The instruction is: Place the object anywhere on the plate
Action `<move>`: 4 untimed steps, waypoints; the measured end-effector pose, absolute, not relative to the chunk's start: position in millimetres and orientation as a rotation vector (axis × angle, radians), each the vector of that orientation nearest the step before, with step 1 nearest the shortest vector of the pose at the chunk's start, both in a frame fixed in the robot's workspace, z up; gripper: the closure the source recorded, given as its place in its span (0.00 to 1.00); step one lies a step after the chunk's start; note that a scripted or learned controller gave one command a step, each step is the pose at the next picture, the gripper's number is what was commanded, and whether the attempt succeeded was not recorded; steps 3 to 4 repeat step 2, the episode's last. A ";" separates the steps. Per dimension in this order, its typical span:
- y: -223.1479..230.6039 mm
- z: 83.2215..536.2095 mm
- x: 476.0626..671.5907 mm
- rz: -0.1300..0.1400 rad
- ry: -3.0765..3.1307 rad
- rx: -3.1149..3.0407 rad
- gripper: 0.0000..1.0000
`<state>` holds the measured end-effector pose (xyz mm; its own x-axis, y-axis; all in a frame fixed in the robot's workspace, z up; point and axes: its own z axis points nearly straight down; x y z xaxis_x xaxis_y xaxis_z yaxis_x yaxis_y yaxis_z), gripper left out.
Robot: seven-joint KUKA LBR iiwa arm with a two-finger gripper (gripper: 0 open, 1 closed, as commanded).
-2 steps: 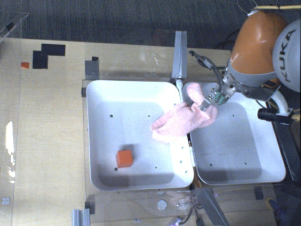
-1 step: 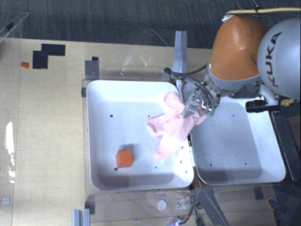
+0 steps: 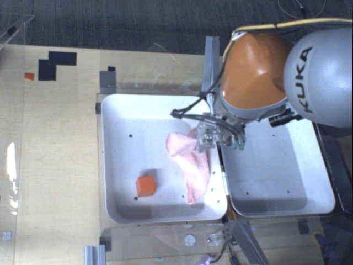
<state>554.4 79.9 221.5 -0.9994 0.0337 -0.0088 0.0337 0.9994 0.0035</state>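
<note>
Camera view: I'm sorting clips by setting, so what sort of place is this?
Probably a robotics lab bench: a KUKA arm over two white bins on a wooden bench, with a pink cloth and orange block.

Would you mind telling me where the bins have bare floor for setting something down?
Left bin: bare along its far-left part, above the orange block. Right bin: bare floor toward its near edge. Crowded at the divider, where the pink cloth and gripper sit.

cube [image 3: 146, 186] and cloth [image 3: 190, 164] in left bin [image 3: 118, 148], cloth to cube's right, gripper [image 3: 212, 137] over cloth, right bin [image 3: 287, 192] alongside
</note>
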 end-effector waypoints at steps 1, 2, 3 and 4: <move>127.9 224.4 535.7 0.006 3.132 -0.009 1.00; 127.7 224.4 535.8 0.006 3.132 -0.009 0.00; 127.7 224.4 535.8 0.006 3.132 -0.009 0.00; 127.7 224.4 535.8 0.006 3.132 -0.009 0.00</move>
